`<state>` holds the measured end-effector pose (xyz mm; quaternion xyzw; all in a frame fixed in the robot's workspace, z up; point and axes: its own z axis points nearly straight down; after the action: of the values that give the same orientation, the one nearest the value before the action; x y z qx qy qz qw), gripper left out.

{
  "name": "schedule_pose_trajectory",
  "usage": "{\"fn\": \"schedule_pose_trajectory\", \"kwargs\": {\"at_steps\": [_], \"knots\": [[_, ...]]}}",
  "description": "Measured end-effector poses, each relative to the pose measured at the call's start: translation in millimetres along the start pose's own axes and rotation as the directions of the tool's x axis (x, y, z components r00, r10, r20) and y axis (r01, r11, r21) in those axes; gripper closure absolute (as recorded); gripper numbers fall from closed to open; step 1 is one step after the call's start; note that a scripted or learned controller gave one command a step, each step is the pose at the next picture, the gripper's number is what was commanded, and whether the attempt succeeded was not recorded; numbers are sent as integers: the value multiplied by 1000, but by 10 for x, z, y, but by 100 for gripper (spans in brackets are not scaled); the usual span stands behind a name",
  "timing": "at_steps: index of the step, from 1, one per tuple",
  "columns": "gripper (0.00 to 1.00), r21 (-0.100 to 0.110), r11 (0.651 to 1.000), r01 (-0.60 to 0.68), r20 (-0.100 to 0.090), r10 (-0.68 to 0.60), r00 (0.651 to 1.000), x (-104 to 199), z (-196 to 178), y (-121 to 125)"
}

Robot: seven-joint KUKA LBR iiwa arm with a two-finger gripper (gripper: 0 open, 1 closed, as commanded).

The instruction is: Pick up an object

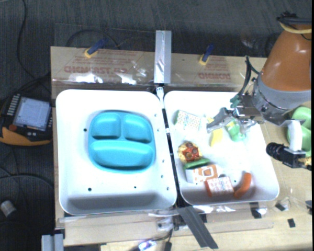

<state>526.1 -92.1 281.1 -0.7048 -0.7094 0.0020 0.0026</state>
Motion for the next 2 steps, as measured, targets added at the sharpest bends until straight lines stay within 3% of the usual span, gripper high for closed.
{"fn": "schedule_pose_trajectory", "kwargs": {"at_steps": [1,2], "knots": [[0,3,966,-260,-1,260,966,-285,762,574],[0,3,966,-260,-1,260,966,-285,762,574]]}}
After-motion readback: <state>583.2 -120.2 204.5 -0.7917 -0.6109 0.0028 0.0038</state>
